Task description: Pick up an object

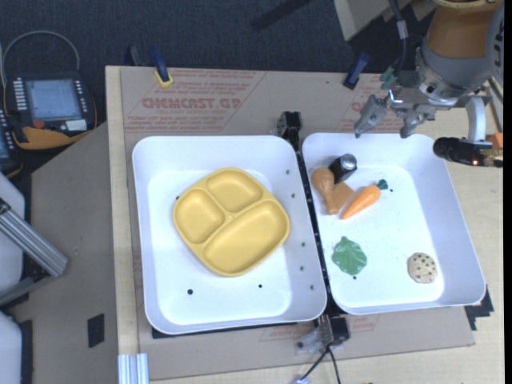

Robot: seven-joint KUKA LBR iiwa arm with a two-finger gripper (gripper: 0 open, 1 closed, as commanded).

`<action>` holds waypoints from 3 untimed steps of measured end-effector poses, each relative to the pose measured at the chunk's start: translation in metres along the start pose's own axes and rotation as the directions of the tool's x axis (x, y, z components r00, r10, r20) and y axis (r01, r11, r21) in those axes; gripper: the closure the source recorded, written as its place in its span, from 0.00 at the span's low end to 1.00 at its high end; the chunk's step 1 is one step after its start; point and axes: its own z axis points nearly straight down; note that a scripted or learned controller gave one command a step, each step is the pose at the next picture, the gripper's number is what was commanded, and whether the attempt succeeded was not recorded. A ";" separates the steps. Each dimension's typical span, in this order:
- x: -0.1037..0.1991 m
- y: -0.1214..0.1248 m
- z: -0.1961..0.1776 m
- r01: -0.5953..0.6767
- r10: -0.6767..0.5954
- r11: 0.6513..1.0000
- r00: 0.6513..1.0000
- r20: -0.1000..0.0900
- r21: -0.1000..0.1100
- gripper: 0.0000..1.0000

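The right bin (448, 214) holds an orange carrot (361, 201), a tan bottle-shaped piece (326, 186) with a dark cylinder (344, 165) beside it, a green leaf (350, 256) and a speckled cookie (422, 267). My gripper (388, 121) hangs above the bin's far edge, beyond all the objects. Its fingers are spread apart with nothing between them. The carrot lies roughly a hand's width nearer the camera than the gripper.
The left bin (160, 278) carries a yellow divided plate (232, 220). A black clamp (290, 123) sits between the bins at the far side. A teach pendant (50, 106) lies off the bench to the left.
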 end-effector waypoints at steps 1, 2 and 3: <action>0.000 -0.004 0.066 0.000 0.000 1.000 1.000 -0.001 0.007 0.00; -0.006 -0.001 0.127 0.000 0.000 1.000 1.000 -0.001 0.002 0.00; -0.008 -0.001 0.177 -0.002 0.002 1.000 1.000 0.004 -0.001 0.00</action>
